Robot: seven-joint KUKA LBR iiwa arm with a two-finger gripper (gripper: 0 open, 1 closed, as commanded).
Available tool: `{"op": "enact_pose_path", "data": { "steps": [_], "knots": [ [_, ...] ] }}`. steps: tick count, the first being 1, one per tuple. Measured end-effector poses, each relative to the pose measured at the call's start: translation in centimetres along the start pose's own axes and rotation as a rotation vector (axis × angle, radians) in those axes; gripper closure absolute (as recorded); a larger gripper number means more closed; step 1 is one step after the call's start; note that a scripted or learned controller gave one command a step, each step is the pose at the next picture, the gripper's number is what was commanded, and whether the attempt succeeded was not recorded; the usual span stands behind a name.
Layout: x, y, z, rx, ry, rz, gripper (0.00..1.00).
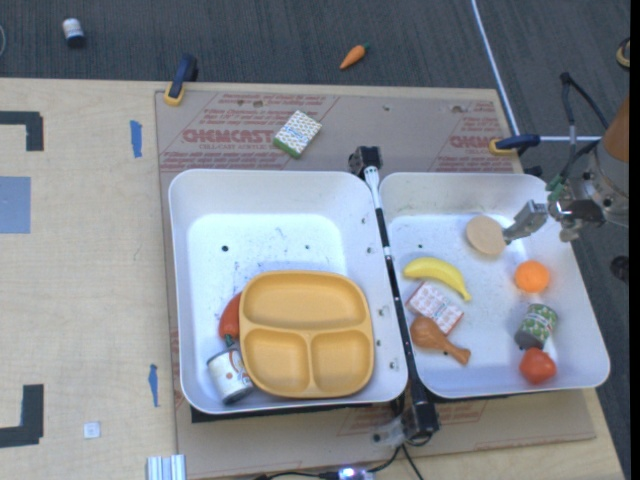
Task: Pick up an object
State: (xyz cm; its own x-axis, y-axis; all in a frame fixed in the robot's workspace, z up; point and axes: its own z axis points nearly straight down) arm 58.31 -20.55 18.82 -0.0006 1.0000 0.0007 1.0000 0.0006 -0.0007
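Gripper [548, 218] state unclear, above right bin [590, 313], tan disc [485, 236] just beside, orange ball [532, 276] near

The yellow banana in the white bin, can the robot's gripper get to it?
Probably yes. The yellow banana lies uncovered in the right white bin, apart from its neighbours, and the gripper hangs just above that bin.

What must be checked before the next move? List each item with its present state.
1. Tool over the right bin: ok.
2. Tool open or shut: cannot tell.
3. Tan disc right beside the tool, apart from the banana: ok.
4. Tool touching the disc: cannot tell.
5. Orange ball standing free of its neighbours: ok.
6. Can in the left bin free to grasp: not ok, the yellow tray overlaps it.
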Motion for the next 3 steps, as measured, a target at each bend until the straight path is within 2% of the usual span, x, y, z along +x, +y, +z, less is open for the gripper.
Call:
{"op": "enact_pose_path", "data": {
  "steps": [1,2,3],
  "knots": [
    [3.0,2.7,10.2,-0.004,-0.002,-0.001,0.0],
    [8.5,0.3,10.2,-0.002,0.001,-0.001,0.0],
    [10.8,-4.0,10.2,-0.003,0.0,0.001,0.0]
  ]
}}
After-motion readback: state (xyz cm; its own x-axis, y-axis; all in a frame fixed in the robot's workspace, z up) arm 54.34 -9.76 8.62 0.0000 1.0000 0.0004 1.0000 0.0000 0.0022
